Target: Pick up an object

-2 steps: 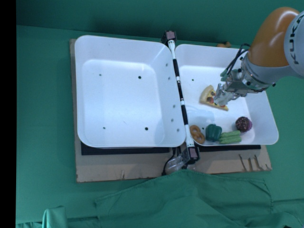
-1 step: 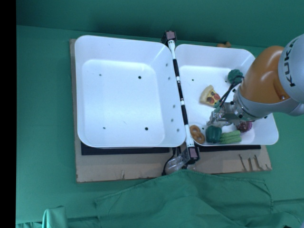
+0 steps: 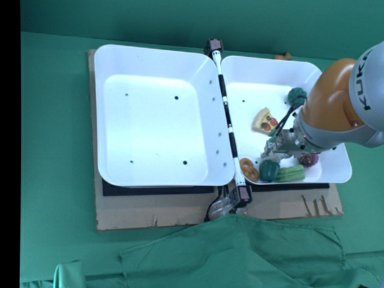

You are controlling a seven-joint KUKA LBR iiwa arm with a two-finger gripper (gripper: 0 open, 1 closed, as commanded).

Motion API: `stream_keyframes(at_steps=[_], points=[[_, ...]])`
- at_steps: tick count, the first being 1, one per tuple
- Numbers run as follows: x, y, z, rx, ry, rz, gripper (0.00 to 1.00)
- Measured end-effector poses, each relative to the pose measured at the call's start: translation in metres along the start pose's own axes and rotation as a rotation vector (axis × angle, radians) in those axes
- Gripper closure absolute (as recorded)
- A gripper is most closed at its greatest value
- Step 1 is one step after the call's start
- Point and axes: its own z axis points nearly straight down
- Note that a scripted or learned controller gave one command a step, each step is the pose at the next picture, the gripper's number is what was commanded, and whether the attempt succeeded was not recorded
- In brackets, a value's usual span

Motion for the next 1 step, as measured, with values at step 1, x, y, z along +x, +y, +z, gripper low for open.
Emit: stream_keyframes(at_steps=[1], points=[[-0.0009,0.0001,0.0002,0.000,0.002,-0.003,1.00]])
